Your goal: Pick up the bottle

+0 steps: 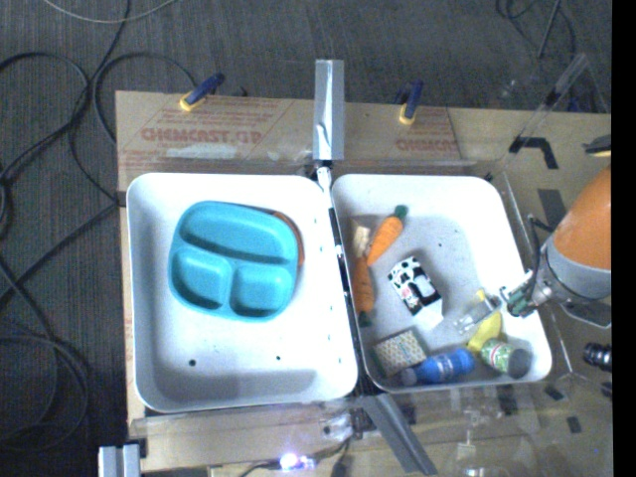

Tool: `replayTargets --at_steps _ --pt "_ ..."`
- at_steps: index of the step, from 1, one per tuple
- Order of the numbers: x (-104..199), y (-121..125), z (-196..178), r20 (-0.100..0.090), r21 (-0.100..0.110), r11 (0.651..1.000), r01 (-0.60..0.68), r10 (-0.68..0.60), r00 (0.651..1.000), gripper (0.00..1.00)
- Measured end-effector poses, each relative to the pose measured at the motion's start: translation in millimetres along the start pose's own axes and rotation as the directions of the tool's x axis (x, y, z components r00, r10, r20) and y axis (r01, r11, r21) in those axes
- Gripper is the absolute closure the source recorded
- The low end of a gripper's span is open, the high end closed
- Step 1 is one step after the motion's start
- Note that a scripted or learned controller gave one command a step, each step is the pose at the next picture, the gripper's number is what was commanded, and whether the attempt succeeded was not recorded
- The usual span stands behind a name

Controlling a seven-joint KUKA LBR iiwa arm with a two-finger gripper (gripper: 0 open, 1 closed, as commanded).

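Bottle: I see the blue bottle (440,368) lying on its side along the near wall of the right bin (427,189), not lifted.
Neighbours: a checkered sponge-like block (397,349) touches its left end; a yellow and green toy (500,347) sits just beside its right end.
Further in the bin: a black-and-white cow-print box (413,284) and two carrots (383,238) lie toward the middle and left wall.
Hand: my hand (513,300) hovers at the bin's right wall, above the yellow toy; I cannot tell its state.
Left bin: the left bin (149,266) holds a blue divided tray (237,258), well apart.
Risk: I judge the clutter could make me grab the toy, or the round bottle could roll against the wall and slip.
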State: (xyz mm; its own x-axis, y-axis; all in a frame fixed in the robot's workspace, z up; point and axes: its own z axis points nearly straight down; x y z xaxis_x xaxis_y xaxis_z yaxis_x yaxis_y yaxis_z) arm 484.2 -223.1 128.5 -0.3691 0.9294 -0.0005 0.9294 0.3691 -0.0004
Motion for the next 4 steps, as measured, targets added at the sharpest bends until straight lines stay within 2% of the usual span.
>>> replayTargets --at_steps 1,2,3,4 --pt "90 51 9 -0.002 0.000 0.992 0.130 -0.130 0.992 0.00" --pt "35 31 -92 0.002 0.000 0.981 0.195 -0.195 0.981 0.00" --pt "7 58 -122 0.001 0.000 0.993 0.115 -0.115 0.993 0.00" --pt "-25 60 -41 0.001 0.003 0.993 0.114 -0.114 0.993 0.00"
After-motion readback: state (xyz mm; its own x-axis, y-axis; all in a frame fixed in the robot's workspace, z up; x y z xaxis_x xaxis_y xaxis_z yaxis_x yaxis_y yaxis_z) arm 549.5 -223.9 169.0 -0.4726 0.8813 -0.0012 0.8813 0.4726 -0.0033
